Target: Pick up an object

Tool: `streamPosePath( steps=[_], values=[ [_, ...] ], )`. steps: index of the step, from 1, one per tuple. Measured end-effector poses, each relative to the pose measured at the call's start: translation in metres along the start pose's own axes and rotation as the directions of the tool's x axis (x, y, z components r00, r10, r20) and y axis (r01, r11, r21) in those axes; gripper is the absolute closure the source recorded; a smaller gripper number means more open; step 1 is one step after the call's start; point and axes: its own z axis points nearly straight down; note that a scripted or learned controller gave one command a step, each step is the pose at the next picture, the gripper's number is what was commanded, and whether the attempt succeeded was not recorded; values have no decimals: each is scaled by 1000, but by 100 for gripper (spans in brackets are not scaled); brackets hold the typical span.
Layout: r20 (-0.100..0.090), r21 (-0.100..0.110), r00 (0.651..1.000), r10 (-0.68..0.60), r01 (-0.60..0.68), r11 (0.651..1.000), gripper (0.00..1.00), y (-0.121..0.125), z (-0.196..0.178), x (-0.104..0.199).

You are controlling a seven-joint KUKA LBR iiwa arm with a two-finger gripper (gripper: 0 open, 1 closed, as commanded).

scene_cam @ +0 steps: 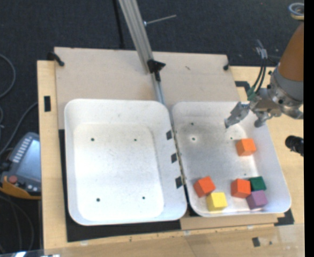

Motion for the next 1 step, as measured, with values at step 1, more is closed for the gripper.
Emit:
streamPosePath(
  steps=[1],
  values=[
    [-1, 10, 1000, 3, -3, 1000, 0, -65, 152, -12]
  ],
)
